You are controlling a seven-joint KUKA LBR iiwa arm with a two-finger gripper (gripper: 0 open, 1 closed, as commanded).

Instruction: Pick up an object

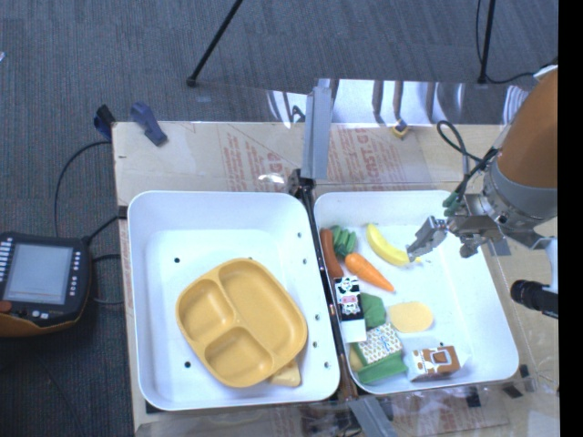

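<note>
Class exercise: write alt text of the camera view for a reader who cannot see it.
A grey and orange robot arm's gripper hovers by a banana in the right bin, among a carrot and other toy foods. The left bin holds a yellow divided plate.

We note two bins side by side on the surface (228,157). The left bin (155,244) holds a divided tray (240,321), set toward its near right. In the right bin (474,326) the things crowd the left half: a banana (386,245) at the far end, a carrot (369,271) just near of it, a sausage (331,253) along the left wall. Nearer lie a small carton (347,297), a round disc (411,316) to its right, then a box (434,361) by the near wall. The gripper (424,240) hangs just right of the banana. A handheld pendant (41,280) sits on the floor, well left of the surface.
</note>
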